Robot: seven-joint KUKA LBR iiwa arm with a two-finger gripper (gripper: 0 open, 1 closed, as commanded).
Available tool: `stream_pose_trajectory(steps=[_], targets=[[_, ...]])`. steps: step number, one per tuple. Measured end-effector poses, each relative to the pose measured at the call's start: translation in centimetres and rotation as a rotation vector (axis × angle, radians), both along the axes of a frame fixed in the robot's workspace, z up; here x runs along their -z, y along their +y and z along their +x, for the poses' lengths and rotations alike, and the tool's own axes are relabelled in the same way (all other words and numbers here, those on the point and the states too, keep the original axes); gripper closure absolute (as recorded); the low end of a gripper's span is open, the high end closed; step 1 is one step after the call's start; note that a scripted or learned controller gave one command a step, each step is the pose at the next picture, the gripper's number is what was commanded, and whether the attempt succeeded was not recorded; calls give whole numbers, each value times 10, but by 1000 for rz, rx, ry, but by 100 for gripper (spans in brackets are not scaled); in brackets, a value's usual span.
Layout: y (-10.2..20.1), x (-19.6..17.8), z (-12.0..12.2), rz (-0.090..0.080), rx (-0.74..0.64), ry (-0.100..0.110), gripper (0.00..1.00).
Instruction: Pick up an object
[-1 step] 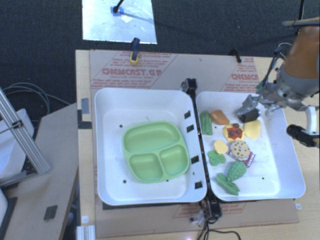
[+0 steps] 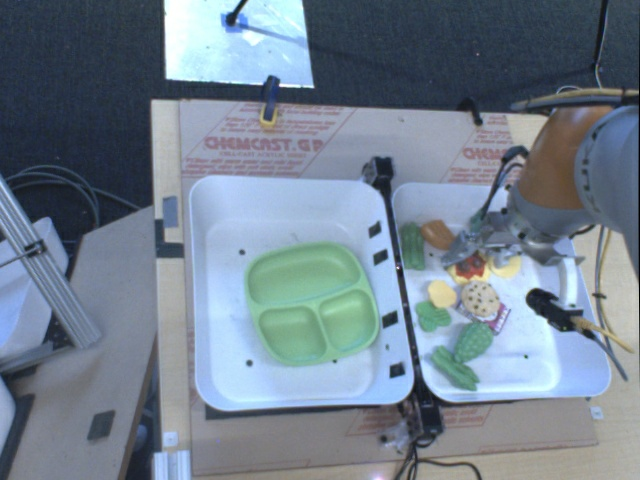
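Fingers [image 2: 466, 249] low over red toy [image 2: 471, 267] in right bin [image 2: 580, 368], grip unclear

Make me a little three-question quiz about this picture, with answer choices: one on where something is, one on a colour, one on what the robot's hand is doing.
1. Where does the divided tray lie?
A. In the left bin
B. In the right bin
C. On the floor

2. What colour is that tray?
A. Red
B. Green
C. Blue

3. Where is the gripper?
A. Above the left bin
B. Outside both bins
C. Low in the right bin, among the toy food

Answers:
1 A, since the tray sits inside the left bin.
2 B, as it is light green all over.
3 C, because the gripper is down by the small red item and the orange piece.
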State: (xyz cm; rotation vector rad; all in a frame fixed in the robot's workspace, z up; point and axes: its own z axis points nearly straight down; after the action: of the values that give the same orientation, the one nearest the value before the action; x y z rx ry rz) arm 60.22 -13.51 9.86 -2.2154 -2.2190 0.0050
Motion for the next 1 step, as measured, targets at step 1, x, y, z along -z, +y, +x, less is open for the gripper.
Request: stream_pose_trajectory(steps=[1], targets=[[32,-174,17,-4,-8,-28,0]])
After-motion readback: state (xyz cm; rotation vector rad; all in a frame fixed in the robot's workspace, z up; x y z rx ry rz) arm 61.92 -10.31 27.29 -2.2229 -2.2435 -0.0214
